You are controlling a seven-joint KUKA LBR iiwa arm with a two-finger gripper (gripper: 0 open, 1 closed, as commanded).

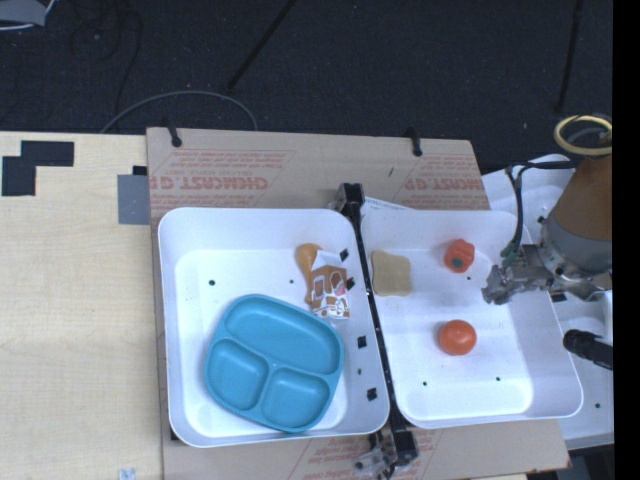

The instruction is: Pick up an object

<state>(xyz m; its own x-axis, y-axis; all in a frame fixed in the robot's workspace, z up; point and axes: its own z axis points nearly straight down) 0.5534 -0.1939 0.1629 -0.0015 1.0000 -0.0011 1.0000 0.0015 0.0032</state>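
1. You see the grey gripper (498,290) over the right shallow white bin (520,393), near its right wall.
2. You cannot tell the state of its jaws.
3. Two round red-orange tomatoes (456,337) lie left of it, apart.

Even overhead light is falling on the white bins (200,243), washing them bright with only faint shadows; the background above is staying dark, and the whole frame is looking soft and slightly grainy.
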